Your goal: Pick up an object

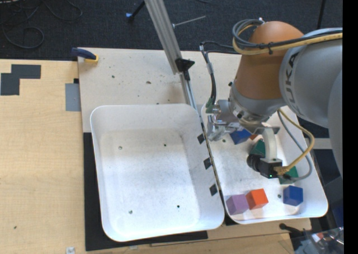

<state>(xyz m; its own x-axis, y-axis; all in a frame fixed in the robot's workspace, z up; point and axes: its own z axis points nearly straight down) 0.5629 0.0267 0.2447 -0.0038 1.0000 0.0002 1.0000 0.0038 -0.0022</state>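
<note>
My gripper (216, 128) hangs low over the back left corner of the right bin (235, 177), close to the divider between the bins. A blue block (241, 136) lies just to its right, partly under the wrist. A dark green piece (258, 147) sits beside that, half hidden by a white part of the arm. Along the bin's front edge rest a purple cube (237, 203), an orange cube (257, 198) and a blue cube (292, 195). Another green block (290, 173) lies near the right wall. I see nothing held by the gripper.
The left bin (145, 174) is bare white with small dark specks. A slanted aluminium rail (166, 32) rises behind the bins. Cables and a black connector (260, 164) hang from the wrist over the right bin. A blue and yellow clamp (85, 54) lies at the bench's back left.
</note>
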